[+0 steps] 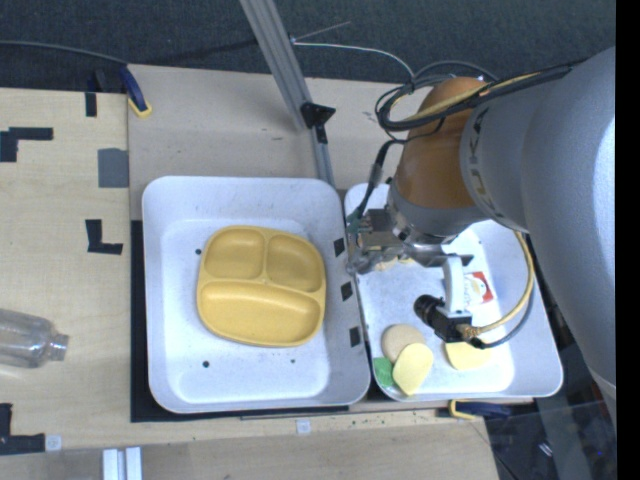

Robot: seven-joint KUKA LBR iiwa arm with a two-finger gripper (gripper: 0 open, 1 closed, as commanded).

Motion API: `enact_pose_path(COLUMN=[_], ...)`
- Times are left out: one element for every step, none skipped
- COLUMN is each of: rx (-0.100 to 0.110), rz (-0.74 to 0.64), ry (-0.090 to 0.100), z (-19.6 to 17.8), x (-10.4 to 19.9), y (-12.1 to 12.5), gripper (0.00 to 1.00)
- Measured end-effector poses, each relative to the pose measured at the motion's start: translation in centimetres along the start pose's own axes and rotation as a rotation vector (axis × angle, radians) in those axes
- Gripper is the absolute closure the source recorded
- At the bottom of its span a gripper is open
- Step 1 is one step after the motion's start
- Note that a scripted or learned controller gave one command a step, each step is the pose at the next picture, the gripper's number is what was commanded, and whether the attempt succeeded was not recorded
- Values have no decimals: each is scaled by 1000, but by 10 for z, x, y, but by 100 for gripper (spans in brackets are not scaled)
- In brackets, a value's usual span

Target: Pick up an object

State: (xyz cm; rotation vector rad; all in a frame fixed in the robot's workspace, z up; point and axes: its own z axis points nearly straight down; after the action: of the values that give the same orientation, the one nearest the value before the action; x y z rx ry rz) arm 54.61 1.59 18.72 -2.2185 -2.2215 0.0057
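Observation:
My gripper point(368, 253) hangs low over the left part of the right bin point(535, 368), close to the wall shared with the left bin. The grey arm and its orange band point(435, 158) cover most of that bin from above. Near the right bin's front lie a beige rounded piece point(400, 339), a pale yellow-green piece point(413, 366) with a green bit point(383, 372) beside it, and a yellow piece point(463, 355). A white packet with red print point(478, 288) lies further right. None of these sits between the fingers.
A yellow divided plate point(262, 284) lies in the left bin point(170, 268). A clear plastic bottle point(28, 338) rests on the bench at far left. A slanted metal rail point(280, 58) runs down toward the bins' back edge. Black cables loop above the wrist.

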Motion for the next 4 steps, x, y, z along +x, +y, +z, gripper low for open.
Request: enact_pose_path(rx=[-9, 4, -5, -1], rz=[0, -5, 2, -1], ry=[-1, 3, -1, 0], z=[-37, 1, -1, -1], x=[-30, 33, -11, 17], y=[53, 4, 55, 37], gripper=[100, 100, 100, 100])
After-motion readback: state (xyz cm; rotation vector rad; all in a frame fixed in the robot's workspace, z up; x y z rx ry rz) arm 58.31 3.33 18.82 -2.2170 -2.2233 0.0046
